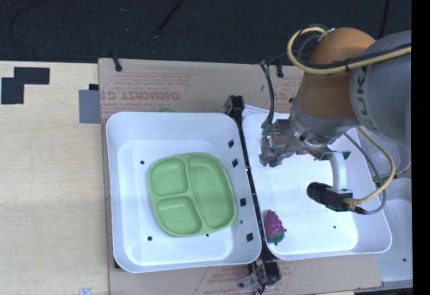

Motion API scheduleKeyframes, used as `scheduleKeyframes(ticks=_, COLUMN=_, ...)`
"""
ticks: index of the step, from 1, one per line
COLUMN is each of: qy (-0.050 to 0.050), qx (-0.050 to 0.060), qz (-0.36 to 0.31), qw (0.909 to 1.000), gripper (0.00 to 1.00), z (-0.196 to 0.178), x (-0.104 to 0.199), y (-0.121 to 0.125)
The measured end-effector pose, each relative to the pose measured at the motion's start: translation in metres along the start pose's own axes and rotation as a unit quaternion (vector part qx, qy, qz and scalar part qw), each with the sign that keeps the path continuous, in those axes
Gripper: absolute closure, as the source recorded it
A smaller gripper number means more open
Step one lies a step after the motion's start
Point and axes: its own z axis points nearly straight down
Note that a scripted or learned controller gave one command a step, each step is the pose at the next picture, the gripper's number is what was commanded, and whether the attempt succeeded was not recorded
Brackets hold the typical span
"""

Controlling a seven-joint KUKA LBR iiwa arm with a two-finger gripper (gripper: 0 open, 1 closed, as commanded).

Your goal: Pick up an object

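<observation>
Two white bins side by side: left bin (127,152) with green divided plate (192,193) at centre; right bin (366,236) with purple object (273,224) at lower left. Gripper (272,152) upper left of right bin, finger state impossible to tell.

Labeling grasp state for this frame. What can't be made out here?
- The hand: dark and small in the camera view, so its open or shut state is unreadable.
- Far part of the right bin: covered by the arm.
- Purple object with a green bit, at the right bin's near left edge: too small to identify.
- Green divided plate in the left bin: fully visible.
</observation>
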Motion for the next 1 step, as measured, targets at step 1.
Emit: scheduleKeyframes(ticks=1, qy=0.0, qx=-0.001, qz=-0.001, qw=1.0, gripper=1.0, z=-0.0093, x=0.0507, y=0.0044)
